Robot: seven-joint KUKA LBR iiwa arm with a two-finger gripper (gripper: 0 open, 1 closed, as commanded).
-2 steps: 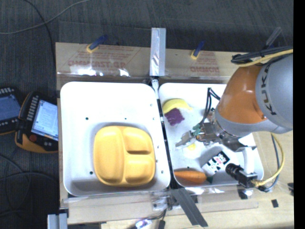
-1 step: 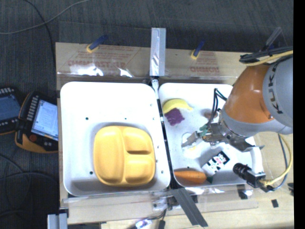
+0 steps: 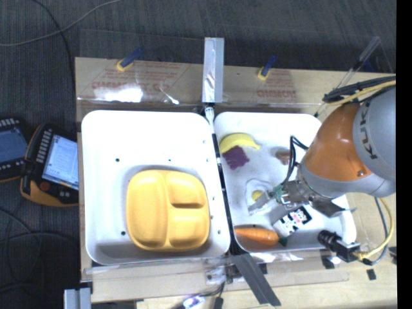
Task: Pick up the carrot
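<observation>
a: carrot (image 3: 256, 236) first — where is it?

b: it lies on its side in the right-hand bin (image 3: 309, 122), close against that bin's near wall and close to the divider shared with the left bin (image 3: 103, 134). thick end toward the divider, tapering toward the arm side.

a: how would it handle?

b: my guess is a light, rigid toy with a smooth skin, so somewhat slippery. i'd take it across the thick middle, fingers closing over its short width, not along its length.

a: and the gripper (image 3: 278, 201)?

b: it hangs just above the carrot in the picture, a little to the arm side. whether it's spread or closed i cannot tell; nothing of the carrot is between anything there, so it holds no carrot.

a: room to work?

b: tight on the carrot's near side, where the wall leaves little space for a finger. on the far side the floor is open, with a small yellow-and-white piece (image 3: 258, 195) beyond it. the banana (image 3: 238, 141) and the purple object (image 3: 235, 157) sit well away toward the far wall. a patterned card-like object (image 3: 295, 219) lies just beside the carrot's thin end.
</observation>
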